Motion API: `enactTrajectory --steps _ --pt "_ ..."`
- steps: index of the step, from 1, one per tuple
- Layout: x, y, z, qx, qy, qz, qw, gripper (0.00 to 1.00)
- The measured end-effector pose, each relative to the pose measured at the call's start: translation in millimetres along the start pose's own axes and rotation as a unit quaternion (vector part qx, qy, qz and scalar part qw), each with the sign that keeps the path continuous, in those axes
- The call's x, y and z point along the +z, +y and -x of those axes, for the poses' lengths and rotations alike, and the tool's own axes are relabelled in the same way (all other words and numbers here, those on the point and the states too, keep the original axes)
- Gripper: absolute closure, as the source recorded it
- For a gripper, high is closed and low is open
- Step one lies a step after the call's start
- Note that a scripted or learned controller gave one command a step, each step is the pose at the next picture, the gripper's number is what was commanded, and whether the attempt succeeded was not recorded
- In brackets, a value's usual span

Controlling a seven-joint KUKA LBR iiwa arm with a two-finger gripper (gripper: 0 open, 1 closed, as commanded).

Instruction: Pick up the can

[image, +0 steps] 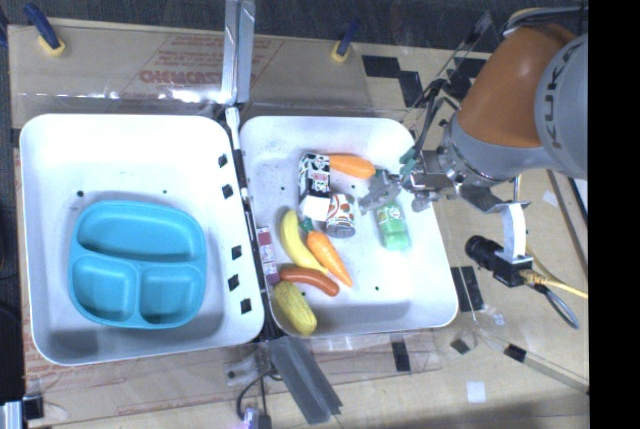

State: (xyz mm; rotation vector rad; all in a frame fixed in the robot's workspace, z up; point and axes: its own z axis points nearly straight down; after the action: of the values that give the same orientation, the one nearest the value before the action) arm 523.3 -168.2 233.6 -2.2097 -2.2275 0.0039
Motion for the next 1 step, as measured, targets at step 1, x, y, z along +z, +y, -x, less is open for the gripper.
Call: enactTrajectory --steps 1 --pt "115.2 59.5 2.8 0.038 -0.001 0.007 0.9993 0.00"
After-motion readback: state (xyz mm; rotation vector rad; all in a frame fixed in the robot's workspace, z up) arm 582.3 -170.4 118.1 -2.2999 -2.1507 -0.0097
